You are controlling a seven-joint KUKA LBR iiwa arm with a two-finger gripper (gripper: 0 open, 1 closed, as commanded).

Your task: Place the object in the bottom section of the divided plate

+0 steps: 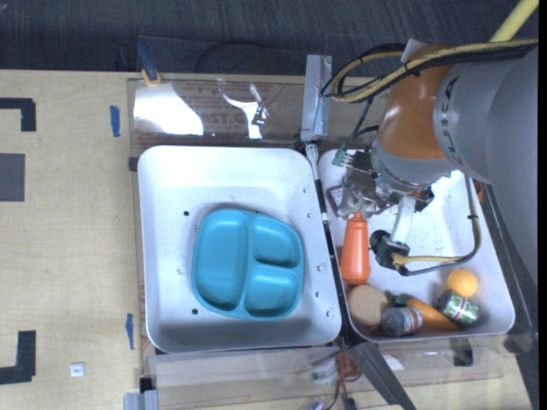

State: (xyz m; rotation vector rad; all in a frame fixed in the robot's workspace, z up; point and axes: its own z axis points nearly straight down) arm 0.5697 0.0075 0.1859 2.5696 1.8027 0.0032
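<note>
A blue divided plate (248,263) lies in the left white bin (162,173), with one long section on its left and two smaller ones on its right. My gripper (357,205) hangs low over the left side of the right bin (491,254). It is directly above the red-tipped upper end of an upright orange carrot-like object (355,253). The gripper body hides where it meets that tip, so contact cannot be judged.
The right bin's near end holds a tan potato-like lump (365,306), a grey piece (397,320), a second orange carrot (434,315), a green can (460,308) and an orange ball (462,281). A black cable (427,263) loops down from the wrist.
</note>
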